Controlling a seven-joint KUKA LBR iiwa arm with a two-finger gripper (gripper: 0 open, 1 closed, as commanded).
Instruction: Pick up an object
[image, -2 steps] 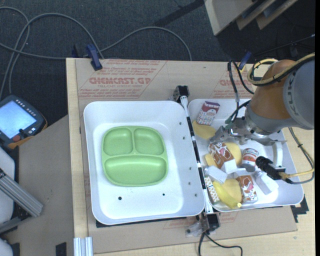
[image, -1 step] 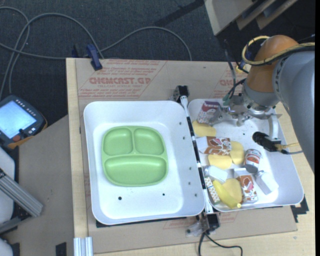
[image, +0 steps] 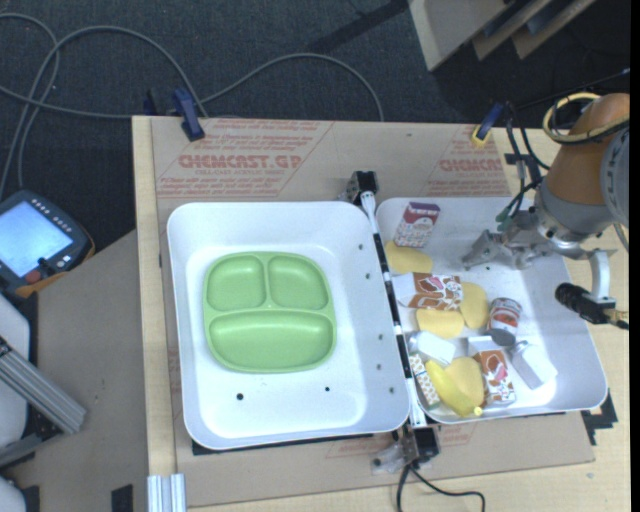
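Arm (image: 590, 160) reaching in over the right bin (image: 585, 385), near its back edge. Gripper (image: 497, 248) low over bare bin floor there, fingers spread, pinching nothing. Small carton (image: 416, 224) close by at the back left corner of that bin. Yellow pieces (image: 455, 385), packets (image: 436, 291) and a small can (image: 505, 315) heaped along its left side toward the front. Green divided plate (image: 268, 310) lying flat in the middle of the left bin (image: 200, 235).

Green divided plate (image: 269, 311), blue clamps (image: 186, 112)
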